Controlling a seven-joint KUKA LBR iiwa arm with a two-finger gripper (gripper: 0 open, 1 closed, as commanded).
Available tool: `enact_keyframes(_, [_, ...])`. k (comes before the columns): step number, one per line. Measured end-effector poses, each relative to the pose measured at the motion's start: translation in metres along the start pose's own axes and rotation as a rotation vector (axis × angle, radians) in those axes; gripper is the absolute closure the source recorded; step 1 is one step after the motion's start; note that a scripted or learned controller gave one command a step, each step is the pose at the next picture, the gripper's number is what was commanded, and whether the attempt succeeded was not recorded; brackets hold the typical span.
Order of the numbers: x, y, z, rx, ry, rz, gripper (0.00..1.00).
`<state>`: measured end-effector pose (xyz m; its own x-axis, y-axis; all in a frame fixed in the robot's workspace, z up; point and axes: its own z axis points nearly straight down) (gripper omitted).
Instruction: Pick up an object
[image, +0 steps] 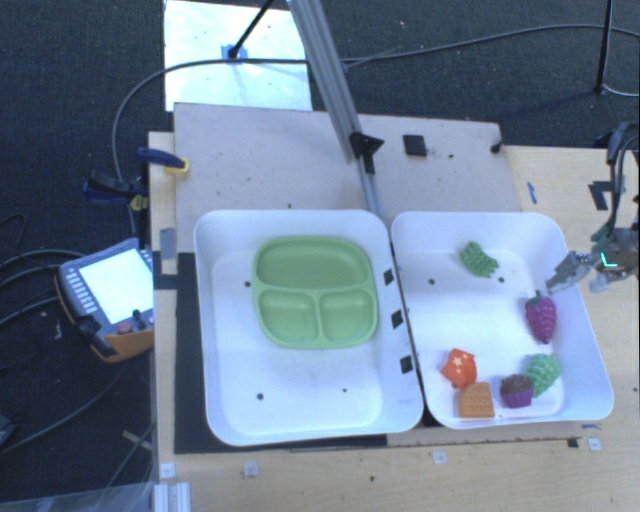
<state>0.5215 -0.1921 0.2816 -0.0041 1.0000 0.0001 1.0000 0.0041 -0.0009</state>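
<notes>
I am hovering my claw (562, 275), fingers slightly spread and pinching nothing, just beyond the purple grapes (541, 317), needing to centre over them before descending.

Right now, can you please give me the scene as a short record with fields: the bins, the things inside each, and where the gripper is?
left bin: holds a green divided plate
right bin: holds six small toys
toys at the back: green piece
toys at the right wall: purple grapes
toys at the front: red-orange piece, orange block, small purple piece, pale green piece
gripper: at the right bin's right edge, just above the purple grapes, nothing seen between its fingers
</notes>
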Motion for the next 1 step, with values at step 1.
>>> enact_keyframes(1, [0.0000, 0.0006, -0.0009, -0.002, -0.001, -0.001, 0.00])
